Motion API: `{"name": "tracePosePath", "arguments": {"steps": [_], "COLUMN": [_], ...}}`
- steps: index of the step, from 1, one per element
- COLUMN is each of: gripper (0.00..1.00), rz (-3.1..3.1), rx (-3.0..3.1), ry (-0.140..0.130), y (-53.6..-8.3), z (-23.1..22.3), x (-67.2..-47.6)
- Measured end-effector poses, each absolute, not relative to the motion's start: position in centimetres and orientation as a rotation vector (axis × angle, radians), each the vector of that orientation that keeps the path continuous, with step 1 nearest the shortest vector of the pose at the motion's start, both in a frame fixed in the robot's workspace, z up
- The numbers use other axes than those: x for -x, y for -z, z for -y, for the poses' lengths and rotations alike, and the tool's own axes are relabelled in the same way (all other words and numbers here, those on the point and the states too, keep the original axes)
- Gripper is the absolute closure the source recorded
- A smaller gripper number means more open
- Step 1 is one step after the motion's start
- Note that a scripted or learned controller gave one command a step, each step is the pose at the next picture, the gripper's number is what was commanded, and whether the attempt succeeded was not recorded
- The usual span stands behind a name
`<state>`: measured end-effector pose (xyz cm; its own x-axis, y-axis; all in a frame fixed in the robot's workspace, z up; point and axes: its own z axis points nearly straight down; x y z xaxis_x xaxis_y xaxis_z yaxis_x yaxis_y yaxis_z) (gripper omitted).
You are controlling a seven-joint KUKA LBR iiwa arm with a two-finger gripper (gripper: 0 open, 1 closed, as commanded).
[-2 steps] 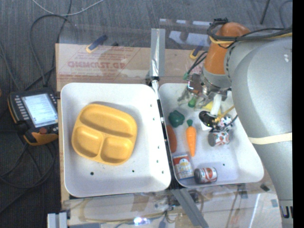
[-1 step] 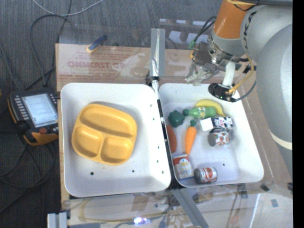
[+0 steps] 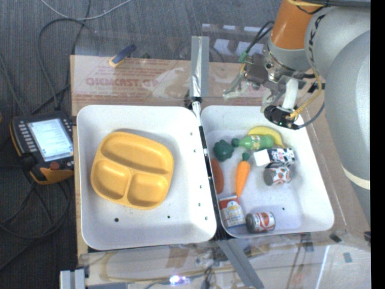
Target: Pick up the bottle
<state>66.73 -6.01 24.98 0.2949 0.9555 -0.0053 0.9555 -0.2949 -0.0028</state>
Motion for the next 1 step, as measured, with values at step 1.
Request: {"name": "tracePosePath", "arguments": {"steps": [1], "gripper": [0.00], "rz": [-1.709], "rx": [-2.641], "ry": [0.010], "y": [-10.55], "z": [10.25], "x": [-60.16]}}
